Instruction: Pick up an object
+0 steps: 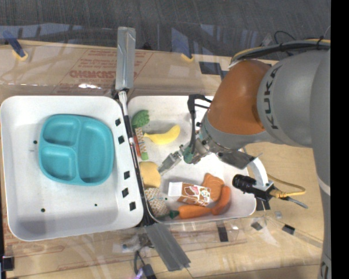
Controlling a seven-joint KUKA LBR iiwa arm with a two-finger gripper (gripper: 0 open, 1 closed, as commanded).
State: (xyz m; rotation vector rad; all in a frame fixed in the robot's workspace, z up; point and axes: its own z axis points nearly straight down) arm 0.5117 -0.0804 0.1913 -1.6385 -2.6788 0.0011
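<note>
gripper low in right bin, fingers apart, nothing clamped, just below banana, above carrot, teal tray in left bin

In the right bin lie a yellow banana near a green leafy piece, a pale yellow block, a small printed carton, an orange carrot along the front wall and a netted ball.
</note>
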